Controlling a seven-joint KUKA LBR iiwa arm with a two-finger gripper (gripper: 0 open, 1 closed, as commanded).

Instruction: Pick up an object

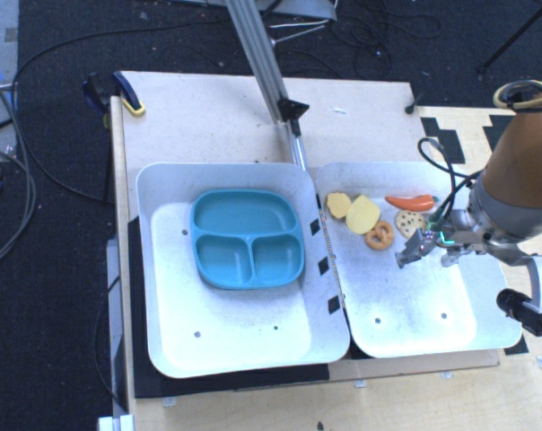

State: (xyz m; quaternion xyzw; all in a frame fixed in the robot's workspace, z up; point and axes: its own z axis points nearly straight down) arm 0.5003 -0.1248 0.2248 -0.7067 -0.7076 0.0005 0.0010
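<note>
Blue tray (248, 239) sits mid left bin (163, 330); my gripper (421, 245) hovers over right bin (415, 317), grip state unclear, no readable labels.

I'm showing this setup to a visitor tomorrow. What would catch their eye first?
Probably the blue divided plate, lying alone in the left bin. Next, the small cluster of toy food in the right bin: yellow pieces, a pretzel and an orange carrot, with the robot's hand just beside them.
</note>
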